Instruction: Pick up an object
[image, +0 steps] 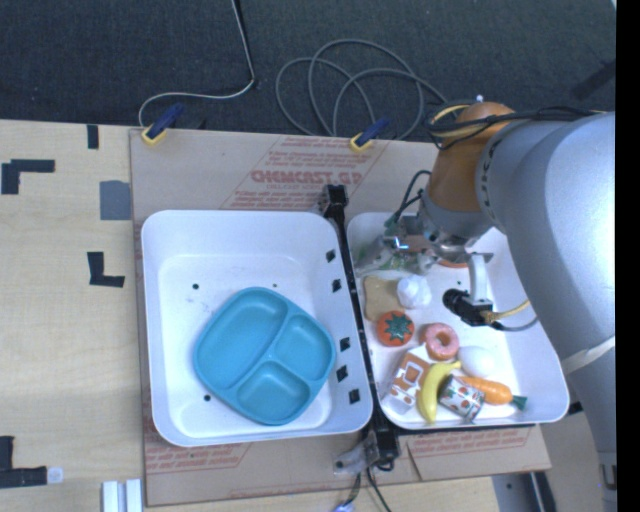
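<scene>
The right bin (540, 385) holds several toy foods. Among them are a tan slice (379, 296), a white lump (412, 292), a red tomato (395, 327), a pink donut (441, 342), a yellow banana (432, 390) and an orange carrot (486, 388). My gripper (402, 246) is low over the bin's far left corner, just above the tan slice and the white lump. Something greenish (374, 257) lies right beside it, partly hidden by the wrist. The orange band (462, 160) and grey arm cover the bin's far right part.
A blue divided plate (265, 355) lies in the left bin (165, 250). A small printed box (404, 384) and a can (461, 400) sit near the right bin's front wall. The black divider (345, 290) runs between the bins. Cables (340, 90) loop behind them.
</scene>
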